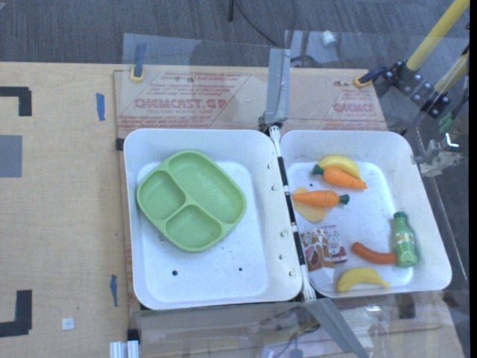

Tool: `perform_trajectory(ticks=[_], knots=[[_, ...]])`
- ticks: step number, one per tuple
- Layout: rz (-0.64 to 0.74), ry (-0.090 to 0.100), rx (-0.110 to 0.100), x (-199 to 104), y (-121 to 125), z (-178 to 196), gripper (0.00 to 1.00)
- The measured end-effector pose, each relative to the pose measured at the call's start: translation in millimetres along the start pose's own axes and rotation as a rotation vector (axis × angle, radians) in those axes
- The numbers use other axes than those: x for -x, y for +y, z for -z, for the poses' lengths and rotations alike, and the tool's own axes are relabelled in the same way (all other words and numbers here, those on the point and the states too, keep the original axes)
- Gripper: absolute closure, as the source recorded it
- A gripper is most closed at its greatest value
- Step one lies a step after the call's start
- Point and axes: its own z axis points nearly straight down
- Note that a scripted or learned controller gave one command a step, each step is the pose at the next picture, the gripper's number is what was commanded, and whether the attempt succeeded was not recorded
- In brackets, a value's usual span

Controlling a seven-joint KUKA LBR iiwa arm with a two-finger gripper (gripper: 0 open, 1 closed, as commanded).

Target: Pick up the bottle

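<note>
Plainly, the task is sitting at its start: the bottle (403, 239) is lying untouched on the floor of the right bin (438, 263), nothing is lifting it, and the whole pick is remaining to be done. It is resting close to the bin's right wall, its cap pointing toward the far side. A red sausage (374, 254) is lying just beside its near end, perhaps touching it, and a banana (361, 279) is sitting nearer, to the left. A grasp is probably needing to come from above.
</note>
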Motion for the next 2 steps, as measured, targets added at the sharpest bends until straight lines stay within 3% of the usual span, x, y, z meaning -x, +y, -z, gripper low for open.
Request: perform_trajectory(ticks=[1, 2], knots=[[0.002, 0.001, -0.001, -1, 0, 0, 0.00], [-0.017, 0.002, -0.004, -4, -47, -143, 0.00]])
